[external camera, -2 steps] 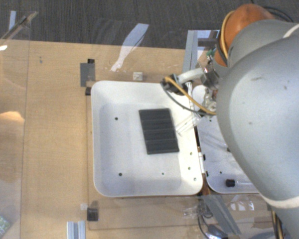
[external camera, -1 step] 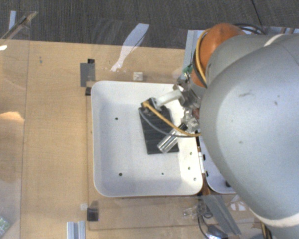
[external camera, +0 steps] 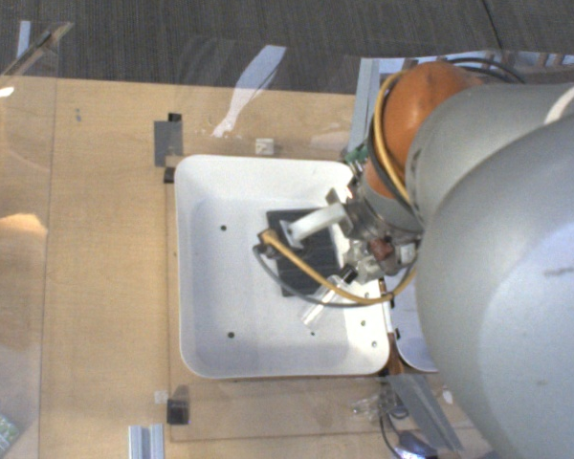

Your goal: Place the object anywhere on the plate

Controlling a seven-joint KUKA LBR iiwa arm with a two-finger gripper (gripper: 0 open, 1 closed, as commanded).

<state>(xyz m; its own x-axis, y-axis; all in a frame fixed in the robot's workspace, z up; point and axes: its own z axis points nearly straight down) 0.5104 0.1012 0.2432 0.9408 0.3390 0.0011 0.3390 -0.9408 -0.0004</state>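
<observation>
On the wooden counter (external camera: 86, 256) you have a shallow white bin (external camera: 206, 285) with rounded corners. The object (external camera: 301, 256) lies on the bin's floor, right of its middle and nearer the right wall than the left. It is flat, dark and nearly black, with straight edges and sharp corners. It sits skewed to the bin's walls, with one corner aimed at the far-left corner of the bin. The tool covers part of it, so you cannot tell its long axis for sure.

The gripper (external camera: 301, 273) hangs right over it, tips pointing left across the bin. Its white fingers (external camera: 316, 224) are spread apart, one at the object's far edge and one at its near edge. Whether they touch it you cannot tell. A yellow cable (external camera: 297, 259) loops across the dark piece.

The arm (external camera: 507, 256) leans in from the right, its orange band (external camera: 416, 113) above the wrist, and its grey bulk hides the bin's right wall. A curved white edge (external camera: 413, 352) peeks out at the arm's near side
</observation>
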